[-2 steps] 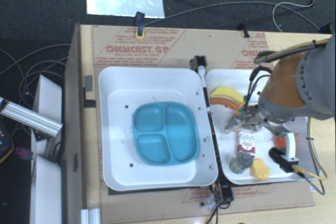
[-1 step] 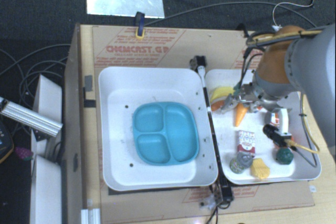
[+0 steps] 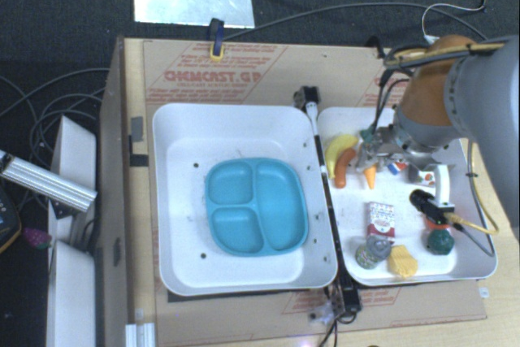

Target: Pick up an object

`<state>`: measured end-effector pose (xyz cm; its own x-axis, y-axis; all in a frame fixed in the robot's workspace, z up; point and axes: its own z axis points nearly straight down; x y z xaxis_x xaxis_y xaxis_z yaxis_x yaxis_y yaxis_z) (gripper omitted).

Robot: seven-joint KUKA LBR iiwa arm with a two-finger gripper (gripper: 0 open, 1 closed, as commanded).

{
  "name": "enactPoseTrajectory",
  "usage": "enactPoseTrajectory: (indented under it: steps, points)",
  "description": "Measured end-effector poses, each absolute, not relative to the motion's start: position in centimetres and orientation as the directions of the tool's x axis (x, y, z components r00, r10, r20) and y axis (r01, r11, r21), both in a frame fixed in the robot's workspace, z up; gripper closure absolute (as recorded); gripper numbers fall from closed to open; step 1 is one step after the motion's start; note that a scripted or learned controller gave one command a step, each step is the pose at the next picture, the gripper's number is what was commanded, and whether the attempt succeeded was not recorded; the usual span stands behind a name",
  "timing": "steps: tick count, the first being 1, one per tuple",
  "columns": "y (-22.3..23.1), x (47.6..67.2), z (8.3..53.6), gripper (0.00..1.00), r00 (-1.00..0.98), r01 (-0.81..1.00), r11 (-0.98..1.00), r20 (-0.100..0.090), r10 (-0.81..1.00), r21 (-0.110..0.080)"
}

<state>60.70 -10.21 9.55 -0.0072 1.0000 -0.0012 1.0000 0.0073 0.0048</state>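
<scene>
Nearest the camera, along the right bin's (image 3: 471, 268) near edge, lie a yellow block (image 3: 402, 262), a can (image 3: 370, 253) and a green ball (image 3: 439, 241). Farther back, the gripper (image 3: 375, 149) hangs low over a banana (image 3: 339, 149) and carrot (image 3: 370, 175); whether its claw is wide or closed I cannot tell. Nothing looks lifted, so the pick seems not yet done. The left bin (image 3: 175, 175) holds a blue tray (image 3: 256, 205).

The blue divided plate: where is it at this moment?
In the camera view the blue divided plate lies flat in the middle of the left white bin, across the divider from the banana in the right bin.
</scene>
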Motion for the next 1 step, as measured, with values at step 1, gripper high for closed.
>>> enactPoseTrajectory:
  steps: [1]
  points:
    - [-3.35, 60.49, 18.54, 1.00, -0.005, 1.000, 0.005, 0.001, 1.000, 0.004]
